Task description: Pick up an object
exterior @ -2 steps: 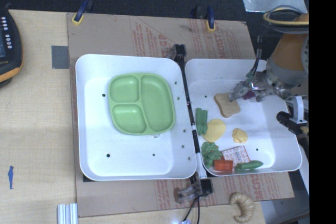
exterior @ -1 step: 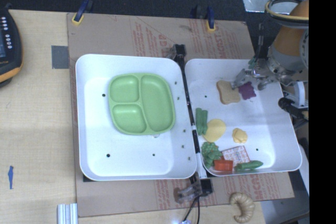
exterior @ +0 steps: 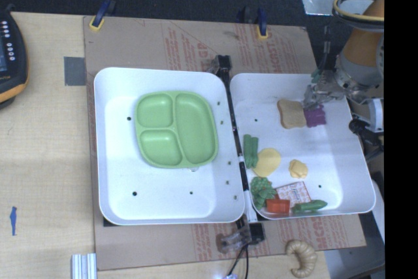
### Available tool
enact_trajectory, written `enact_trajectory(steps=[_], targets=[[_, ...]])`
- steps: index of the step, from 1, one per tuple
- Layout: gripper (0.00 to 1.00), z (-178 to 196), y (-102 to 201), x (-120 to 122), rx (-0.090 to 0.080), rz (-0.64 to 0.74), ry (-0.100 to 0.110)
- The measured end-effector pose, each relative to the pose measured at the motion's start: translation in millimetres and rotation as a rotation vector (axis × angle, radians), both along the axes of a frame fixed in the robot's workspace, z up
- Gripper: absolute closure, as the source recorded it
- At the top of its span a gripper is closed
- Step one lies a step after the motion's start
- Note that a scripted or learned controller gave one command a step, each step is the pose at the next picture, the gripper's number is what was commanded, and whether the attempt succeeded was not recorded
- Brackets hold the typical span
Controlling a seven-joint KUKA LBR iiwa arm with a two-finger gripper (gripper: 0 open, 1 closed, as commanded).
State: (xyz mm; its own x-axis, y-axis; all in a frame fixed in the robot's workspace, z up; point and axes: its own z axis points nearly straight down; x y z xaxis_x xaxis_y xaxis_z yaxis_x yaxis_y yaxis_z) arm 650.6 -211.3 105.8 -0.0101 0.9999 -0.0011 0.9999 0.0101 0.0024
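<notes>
Two shallow white bins are seen side by side on a cardboard-covered bench. In the left bin [exterior: 111,140] a light green divided plate [exterior: 176,129] with three compartments is laid flat, roughly in the middle.

The right bin [exterior: 346,160] is where all the small stuff is found. A tan slice of toy bread [exterior: 291,114] is placed in the upper part, and a small purple block [exterior: 315,116] is spotted touching its right edge. The gripper [exterior: 316,98] is positioned right over that purple block, at the far right side of the bin, with the grey arm and its orange band [exterior: 363,46] seen behind it. How far open it is can't be made out from this angle, and whether the purple piece is actually pinched can't be told either; it just looks tucked under the tip.

Lower down, a green pod-shaped veggie [exterior: 251,146] is lying near the bin's left wall, just beside a yellow lemon-ish piece [exterior: 268,161]. A smaller yellow lump [exterior: 298,169] is set apart to its right. In the bottom corner a leafy green piece [exterior: 262,189], a red chunk [exterior: 277,206], a red-and-white printed packet [exterior: 294,193] and a long green pepper-like piece [exterior: 309,206] are bunched together.

Outside the bins, a tan croissant [exterior: 303,256] is left on the bench below the right bin, and a black-and-orange control pendant [exterior: 10,55] is noticed at the far left edge.
</notes>
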Motion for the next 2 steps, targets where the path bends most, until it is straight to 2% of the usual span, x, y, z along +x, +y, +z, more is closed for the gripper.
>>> enact_trajectory(steps=[1, 2], targets=[[0.00, -0.5, 0.1, -0.2, 0.000, 0.001, 0.001], [0.00, -3.6, 8.4, -95.7, 0.004, -0.008, 0.014]])
